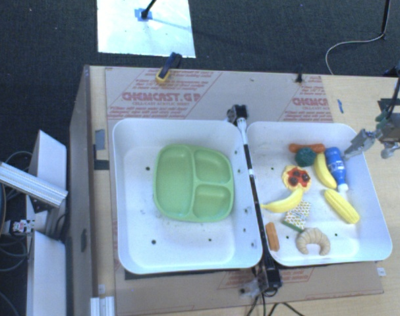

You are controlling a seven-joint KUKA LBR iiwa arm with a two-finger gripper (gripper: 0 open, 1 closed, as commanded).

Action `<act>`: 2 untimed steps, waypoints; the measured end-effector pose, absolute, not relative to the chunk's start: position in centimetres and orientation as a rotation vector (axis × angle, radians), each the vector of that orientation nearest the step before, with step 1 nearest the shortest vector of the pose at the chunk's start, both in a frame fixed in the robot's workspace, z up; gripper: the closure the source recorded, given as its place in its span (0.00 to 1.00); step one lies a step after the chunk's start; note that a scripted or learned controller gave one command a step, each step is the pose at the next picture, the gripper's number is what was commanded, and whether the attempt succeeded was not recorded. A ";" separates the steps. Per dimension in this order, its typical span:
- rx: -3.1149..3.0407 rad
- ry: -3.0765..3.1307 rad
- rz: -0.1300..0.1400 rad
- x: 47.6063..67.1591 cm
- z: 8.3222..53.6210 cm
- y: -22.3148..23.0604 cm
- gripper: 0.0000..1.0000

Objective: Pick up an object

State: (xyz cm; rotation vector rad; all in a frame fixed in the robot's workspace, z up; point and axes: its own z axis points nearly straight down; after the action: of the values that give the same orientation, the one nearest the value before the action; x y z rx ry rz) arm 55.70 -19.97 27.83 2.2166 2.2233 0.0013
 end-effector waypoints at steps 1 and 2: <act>2.216 2.226 0.001 60.7 20.2 -19.2 0.00; 2.215 2.225 0.001 63.1 12.2 -20.7 0.00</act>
State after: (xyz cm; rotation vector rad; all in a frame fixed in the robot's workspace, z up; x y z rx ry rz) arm 63.08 -20.66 12.21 2.2154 2.2253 0.0009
